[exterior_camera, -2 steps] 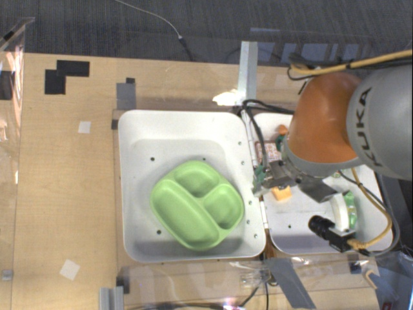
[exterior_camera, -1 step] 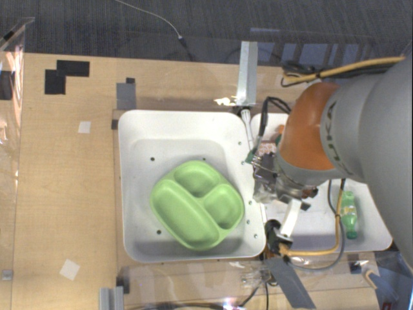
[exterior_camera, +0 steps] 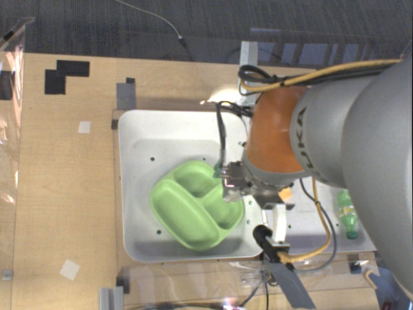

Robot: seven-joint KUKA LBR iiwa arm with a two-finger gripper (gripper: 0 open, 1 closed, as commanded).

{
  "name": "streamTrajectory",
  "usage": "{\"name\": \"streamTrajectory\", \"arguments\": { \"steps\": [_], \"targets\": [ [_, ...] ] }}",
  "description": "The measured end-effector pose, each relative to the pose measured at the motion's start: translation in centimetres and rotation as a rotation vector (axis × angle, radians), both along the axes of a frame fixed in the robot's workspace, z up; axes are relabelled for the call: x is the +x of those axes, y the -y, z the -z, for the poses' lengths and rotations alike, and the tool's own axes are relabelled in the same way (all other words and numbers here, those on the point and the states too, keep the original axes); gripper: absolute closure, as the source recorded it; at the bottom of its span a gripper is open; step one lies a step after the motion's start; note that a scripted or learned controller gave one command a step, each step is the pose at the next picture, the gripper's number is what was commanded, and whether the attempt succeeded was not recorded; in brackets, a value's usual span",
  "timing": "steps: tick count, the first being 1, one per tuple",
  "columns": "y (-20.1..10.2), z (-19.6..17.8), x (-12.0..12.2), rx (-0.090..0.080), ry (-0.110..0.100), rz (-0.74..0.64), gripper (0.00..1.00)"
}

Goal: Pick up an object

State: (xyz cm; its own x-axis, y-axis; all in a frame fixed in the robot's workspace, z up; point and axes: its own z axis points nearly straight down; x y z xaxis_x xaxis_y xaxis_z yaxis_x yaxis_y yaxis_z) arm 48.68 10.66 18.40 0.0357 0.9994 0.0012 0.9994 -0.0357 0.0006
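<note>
A light green plastic tray with three compartments [exterior_camera: 190,204] lies in the left white bin [exterior_camera: 139,173], towards its front right. My gripper [exterior_camera: 231,187] reaches down at the tray's right edge, beside the divider between its compartments. The wrist body hides the fingertips. The big grey arm with its orange band [exterior_camera: 277,134] covers the seam between the two bins.
A green bottle-like object [exterior_camera: 347,213] lies in the right bin [exterior_camera: 322,234], half hidden by the arm. Cables loop around the wrist, and a black fitting [exterior_camera: 264,237] hangs near the bins' front rim. Wooden bench surface surrounds the bins.
</note>
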Motion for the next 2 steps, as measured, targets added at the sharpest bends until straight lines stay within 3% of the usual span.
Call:
{"name": "streamTrajectory", "arguments": {
  "steps": [1, 2],
  "targets": [
    [-4.1, 7.1, 1.1, -0.006, 0.038, -0.625, 1.0],
    [-8.5, 7.8, 3.7, 0.008, 0.04, -0.072, 1.0]
  ]
}}
